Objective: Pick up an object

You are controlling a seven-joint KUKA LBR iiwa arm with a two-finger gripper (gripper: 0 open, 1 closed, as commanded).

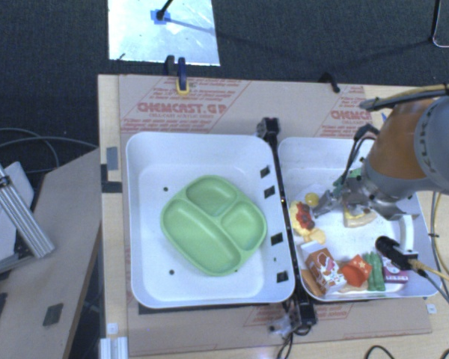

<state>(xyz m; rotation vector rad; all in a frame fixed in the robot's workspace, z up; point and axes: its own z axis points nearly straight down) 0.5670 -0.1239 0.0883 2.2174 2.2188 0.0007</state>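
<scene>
My gripper (328, 201) hangs low over the middle of the right bin (314, 155), its tip pointing left. Just left of the tip lie a small yellow piece (312, 199) and a dark red piece (304, 217), with another yellow piece (313, 236) below them. A pale tan block (357, 216) sits directly under the wrist. Along the bin's front edge lie a red-and-white carton (323, 268), an orange-red piece (355, 270), a green piece (376, 269) and a small purple-and-white pack (396, 276). Nothing is visibly lifted.
The left bin (146, 200) holds a green divided plate (213, 224). A black divider with clips (278, 200) runs between the bins. The arm's grey and orange body (411, 152) covers the right bin's far right side.
</scene>
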